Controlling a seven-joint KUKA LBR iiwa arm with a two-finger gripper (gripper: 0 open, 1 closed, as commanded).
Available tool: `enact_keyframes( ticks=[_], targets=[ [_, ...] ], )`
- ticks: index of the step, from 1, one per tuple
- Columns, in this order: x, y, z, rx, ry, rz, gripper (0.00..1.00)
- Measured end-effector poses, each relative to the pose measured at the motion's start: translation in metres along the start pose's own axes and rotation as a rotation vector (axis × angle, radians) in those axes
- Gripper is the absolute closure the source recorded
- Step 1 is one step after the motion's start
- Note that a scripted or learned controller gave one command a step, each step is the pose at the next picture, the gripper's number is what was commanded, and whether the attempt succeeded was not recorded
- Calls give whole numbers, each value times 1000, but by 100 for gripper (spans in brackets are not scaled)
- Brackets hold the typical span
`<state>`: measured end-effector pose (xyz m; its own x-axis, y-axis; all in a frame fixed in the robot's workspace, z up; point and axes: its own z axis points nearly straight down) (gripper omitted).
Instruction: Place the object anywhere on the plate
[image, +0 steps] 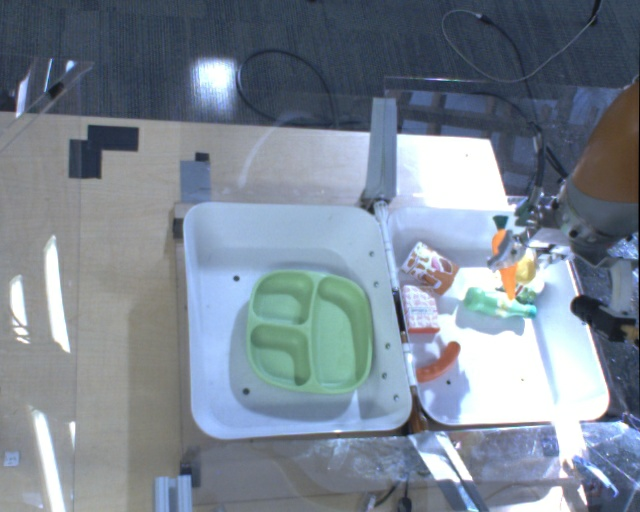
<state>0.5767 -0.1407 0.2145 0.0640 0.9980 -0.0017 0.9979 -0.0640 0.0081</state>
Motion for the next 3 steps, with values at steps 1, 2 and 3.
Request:
enact_keyframes(
  ticks=[1,2,3],
  targets=[
    [103,-33,29,4,3,52,100],
    [176,-90,29,5,3,108,100],
    [175,-90,28,4,3,110,0]
  ],
)
